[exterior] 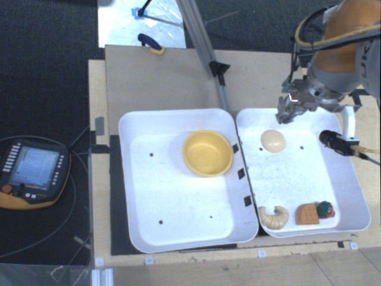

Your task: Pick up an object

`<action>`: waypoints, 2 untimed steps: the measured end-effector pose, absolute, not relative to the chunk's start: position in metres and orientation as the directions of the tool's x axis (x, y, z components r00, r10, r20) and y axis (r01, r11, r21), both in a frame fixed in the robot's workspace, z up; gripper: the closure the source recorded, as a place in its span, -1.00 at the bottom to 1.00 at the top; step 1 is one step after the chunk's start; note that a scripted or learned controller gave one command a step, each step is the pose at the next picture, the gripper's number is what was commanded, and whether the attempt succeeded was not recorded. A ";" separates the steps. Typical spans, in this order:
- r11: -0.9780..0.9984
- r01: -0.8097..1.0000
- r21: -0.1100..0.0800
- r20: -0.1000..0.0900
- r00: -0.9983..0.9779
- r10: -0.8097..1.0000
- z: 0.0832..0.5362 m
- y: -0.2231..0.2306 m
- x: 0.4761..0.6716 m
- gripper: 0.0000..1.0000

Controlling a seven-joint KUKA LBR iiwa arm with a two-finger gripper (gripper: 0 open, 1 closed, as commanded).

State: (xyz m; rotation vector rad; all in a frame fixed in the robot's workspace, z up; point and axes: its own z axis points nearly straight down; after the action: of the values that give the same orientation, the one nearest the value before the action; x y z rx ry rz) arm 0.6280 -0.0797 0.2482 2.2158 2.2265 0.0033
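One target I'd go for, the beige egg-shaped obj, lies in the right bin just below and slightly left of my pincer, roundish w/ no clear long axis; can't tell the pincer's state from here.

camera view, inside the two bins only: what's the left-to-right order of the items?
yellow bowl → pale round object → orange block → small red and green item. Curled beige piece left out; its span overlaps the round object's.
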 end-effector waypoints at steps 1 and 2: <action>0.004 1.000 0.001 0.001 -0.004 1.000 0.238 -0.035 0.631 1.00; 0.005 1.000 0.001 0.001 -0.005 1.000 0.243 0.018 0.646 1.00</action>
State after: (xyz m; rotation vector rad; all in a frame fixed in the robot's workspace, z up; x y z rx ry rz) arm 0.6456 0.0184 0.2433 2.2162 2.2267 0.0031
